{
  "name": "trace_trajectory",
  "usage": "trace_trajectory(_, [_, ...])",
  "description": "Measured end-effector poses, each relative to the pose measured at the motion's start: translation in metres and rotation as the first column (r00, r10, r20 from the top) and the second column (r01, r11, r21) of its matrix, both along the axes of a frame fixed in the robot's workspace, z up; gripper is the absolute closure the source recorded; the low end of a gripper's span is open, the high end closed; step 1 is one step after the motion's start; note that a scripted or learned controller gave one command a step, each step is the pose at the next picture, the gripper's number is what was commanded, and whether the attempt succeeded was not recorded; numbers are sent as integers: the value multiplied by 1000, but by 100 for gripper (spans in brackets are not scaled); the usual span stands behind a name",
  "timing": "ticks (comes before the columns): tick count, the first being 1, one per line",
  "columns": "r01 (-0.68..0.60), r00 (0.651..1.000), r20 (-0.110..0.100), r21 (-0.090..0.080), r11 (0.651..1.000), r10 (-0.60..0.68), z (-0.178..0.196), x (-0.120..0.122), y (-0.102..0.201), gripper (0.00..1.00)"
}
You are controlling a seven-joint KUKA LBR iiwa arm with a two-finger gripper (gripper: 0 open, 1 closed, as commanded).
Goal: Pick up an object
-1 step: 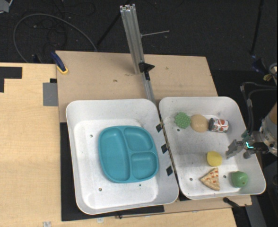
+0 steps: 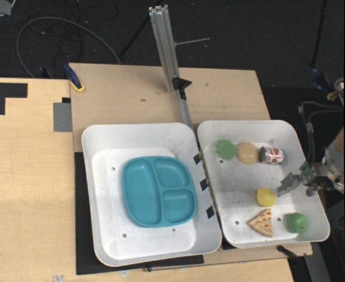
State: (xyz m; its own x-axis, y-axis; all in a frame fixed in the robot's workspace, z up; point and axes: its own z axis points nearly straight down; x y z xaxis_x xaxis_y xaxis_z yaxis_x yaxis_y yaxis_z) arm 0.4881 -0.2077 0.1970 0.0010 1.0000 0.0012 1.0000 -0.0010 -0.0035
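Claw (image 2: 291, 184) beside small, round, yellow ball (image 2: 266, 197)

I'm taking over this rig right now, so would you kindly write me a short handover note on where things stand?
Gripper: low over the right side of the right bin, beside the yellow ball; nothing visible between its fingers.

Right bin holds: green spiky ball, tan round object and small can along the back; yellow ball mid-bin; pizza slice toy and green apple at the front.

Left bin: a teal divided tray.

Done: arm brought in over the right bin.
Left: grasp and lift an object; the yellow ball looks nearest.
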Motion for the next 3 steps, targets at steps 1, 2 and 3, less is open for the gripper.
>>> trace_trajectory(1, [-2,1000,-3,2,1000,2,-49,3,9,0])
trace_trajectory(2, [1,1000,4,1,1000,-1,-103,1,1,0])
trace_trajectory(3, [0,1000,5,1,1000,0,-102,3,-1,0])
